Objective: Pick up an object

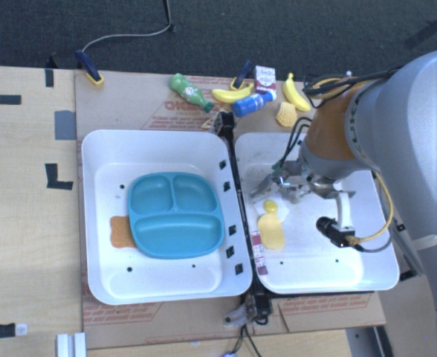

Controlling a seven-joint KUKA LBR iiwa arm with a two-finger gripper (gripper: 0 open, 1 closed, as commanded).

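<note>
While the grey arm with its orange band reaches in from the right, its two-finger gripper hangs low over the far left part of the right-hand shallow white bin. Whether that pincer is released or clenched cannot be told; its tip is a blur of metal and cable.

Just near of it, beside the bin's left wall, lies the likeliest target: a small yellow plastic toy shaped like a pear or squash, with a rounded knob at its far end and a fatter body toward the near side. It looks light, hollow and stiff, with a smooth skin that could slip out of a pinch. I judge the best hold to be across the fat body, jaws closing left to right, not on the narrow knob.

A blue three-compartment plastic plate sits in the left-hand white bin, covering part of a flat orange piece.
</note>
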